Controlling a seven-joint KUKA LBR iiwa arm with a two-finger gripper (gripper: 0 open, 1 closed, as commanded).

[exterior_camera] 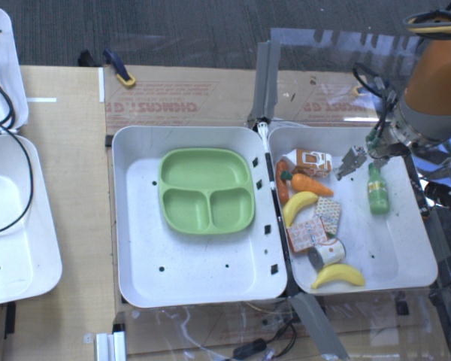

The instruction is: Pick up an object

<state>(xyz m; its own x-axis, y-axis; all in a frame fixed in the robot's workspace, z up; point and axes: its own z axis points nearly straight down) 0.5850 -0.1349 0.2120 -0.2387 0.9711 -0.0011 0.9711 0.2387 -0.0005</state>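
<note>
The gripper [355, 161] hangs over the upper part of the right bin [406, 265], reaching in from three o'clock on the grey arm with its orange band [434, 81]. Whether it is open or closed cannot be told from here; nothing is seen held in it.

Just at its four o'clock a green bottle [377, 190] lies on the bin floor, close to the gripper but apart from it. At its nine o'clock sits a small orange and white carton [313, 160], and below that carton a carrot [311, 184] lies slanted. At the carrot's six o'clock a banana [298, 204] curves down toward the bin's left wall, with a red sausage-like piece [282, 189] beside it at nine o'clock. Below the banana lie two patterned packets [316, 224], touching each other. At their six o'clock lies a small can [329, 253], and a second banana [338, 277] rests near the bin's lower rim.

The left bin [135, 262], at nine o'clock from all this, holds a green divided plate [207, 190] near its middle. Behind the bins, at eleven o'clock, a blue and yellow clamp [119, 68] lies on the bench.
</note>
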